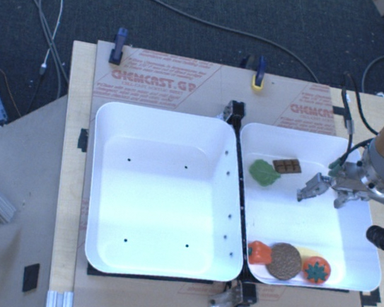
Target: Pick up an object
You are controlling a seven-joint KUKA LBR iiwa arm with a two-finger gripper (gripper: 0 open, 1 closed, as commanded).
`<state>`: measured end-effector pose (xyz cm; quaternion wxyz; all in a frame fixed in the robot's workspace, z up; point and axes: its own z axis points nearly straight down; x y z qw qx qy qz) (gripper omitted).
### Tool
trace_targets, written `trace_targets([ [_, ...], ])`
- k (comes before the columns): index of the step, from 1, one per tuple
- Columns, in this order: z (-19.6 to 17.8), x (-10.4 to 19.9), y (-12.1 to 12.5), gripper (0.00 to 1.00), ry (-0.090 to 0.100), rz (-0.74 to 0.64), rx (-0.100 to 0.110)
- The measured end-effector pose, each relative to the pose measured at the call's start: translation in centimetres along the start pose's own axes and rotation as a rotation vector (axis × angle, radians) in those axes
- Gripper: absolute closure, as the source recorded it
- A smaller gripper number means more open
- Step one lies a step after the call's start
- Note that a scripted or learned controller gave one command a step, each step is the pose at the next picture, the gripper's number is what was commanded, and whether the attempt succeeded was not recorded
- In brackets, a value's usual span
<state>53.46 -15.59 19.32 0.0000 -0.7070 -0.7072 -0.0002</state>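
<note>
Two shallow white bins side by side on a bench, seen from above. Reaching in from the right over the right bin [352, 230], a grey arm with an orange band; gripper [328, 192] with fingers spread, grasping nothing. Just left of it, a green leafy piece [263, 173] touching a brown chocolate bar [287, 166]. Along the near wall, a red pepper [259, 252], a brown round cookie [284, 262] and a tomato [316, 269]. Left bin [156, 201] beside it.

Two white bins [174, 129] sit side by side on the counter [68, 166]; blue clamps [119, 44] grip its cardboard sheet [189, 77].
</note>
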Motion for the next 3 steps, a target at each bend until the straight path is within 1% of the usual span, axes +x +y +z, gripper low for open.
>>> trace_targets([
  [1,3.0,4.5,2.6,0.0,0.001,0.035,0.002],
  [2,1.8,4.3,2.6,1.0,0.0,0.039,-0.002],
  [3,-5.3,-0.1,0.3,1.0,-0.002,0.003,-0.006],
])
